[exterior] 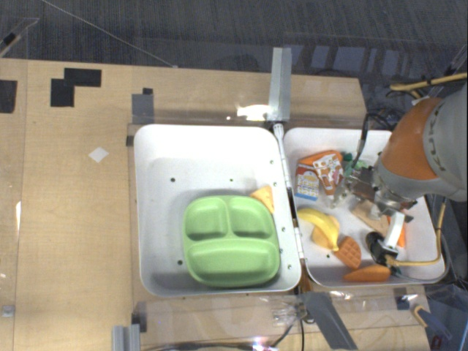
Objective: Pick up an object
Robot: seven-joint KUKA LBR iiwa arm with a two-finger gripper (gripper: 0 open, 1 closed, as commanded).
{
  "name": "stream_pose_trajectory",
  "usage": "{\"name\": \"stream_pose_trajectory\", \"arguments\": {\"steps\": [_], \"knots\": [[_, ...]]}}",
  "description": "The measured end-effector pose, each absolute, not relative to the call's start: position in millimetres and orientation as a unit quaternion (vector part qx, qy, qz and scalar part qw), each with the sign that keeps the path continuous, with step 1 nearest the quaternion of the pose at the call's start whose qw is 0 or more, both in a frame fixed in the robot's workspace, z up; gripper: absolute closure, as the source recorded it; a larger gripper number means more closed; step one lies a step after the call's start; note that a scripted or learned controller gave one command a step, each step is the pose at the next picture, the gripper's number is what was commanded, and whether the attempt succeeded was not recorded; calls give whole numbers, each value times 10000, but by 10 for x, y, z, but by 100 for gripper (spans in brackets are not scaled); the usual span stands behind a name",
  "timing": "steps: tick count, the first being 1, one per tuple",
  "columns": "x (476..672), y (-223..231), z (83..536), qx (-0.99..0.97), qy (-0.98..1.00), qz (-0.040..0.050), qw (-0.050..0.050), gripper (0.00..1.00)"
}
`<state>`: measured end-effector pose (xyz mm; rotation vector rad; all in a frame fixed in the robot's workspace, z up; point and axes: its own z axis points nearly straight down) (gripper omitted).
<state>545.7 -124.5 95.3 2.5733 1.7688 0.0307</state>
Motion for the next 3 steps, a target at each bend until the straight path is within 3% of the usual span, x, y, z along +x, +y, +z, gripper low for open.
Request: {"name": "stream_pose_trajectory", "arguments": {"steps": [1, 2, 3], "knots": [[6105, -1274, 926, 7680, 6404, -13, 12, 0], [6487, -1649, 881, 7423, 6669, -319, -574, 0], [6518, -1960, 888, 6933, 7194, -228, -359, 0]]}}
